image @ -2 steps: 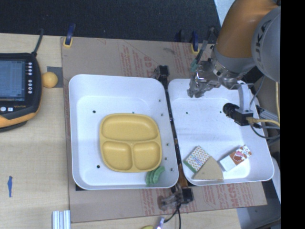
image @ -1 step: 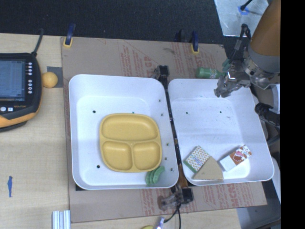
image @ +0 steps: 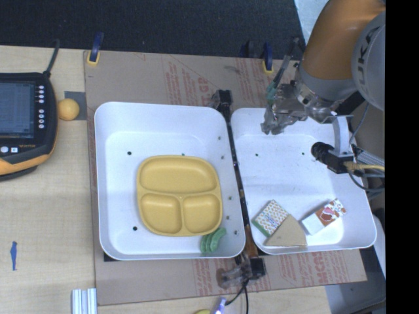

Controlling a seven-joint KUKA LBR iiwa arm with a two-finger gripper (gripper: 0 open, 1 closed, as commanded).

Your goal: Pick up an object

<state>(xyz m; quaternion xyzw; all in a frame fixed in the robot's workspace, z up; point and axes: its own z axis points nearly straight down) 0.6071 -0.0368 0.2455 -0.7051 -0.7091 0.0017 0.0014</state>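
Observation:
My gripper [image: 273,127] hangs over the back left part of the right bin [image: 288,169], with nothing seen between its fingers. In the right bin's front lie a green patterned packet [image: 270,217], a tan wedge [image: 287,233] and a white and red carton [image: 324,216], all well in front of the gripper. The left bin [image: 114,175] holds a yellow divided plate [image: 178,194] and a small green object [image: 213,242] at its front right corner.
A teach pendant [image: 23,123] lies at the far left beside an orange ball [image: 68,109]. Clamps [image: 222,99] sit between the bins at the back and front. The orange-banded arm [image: 340,38] fills the top right.

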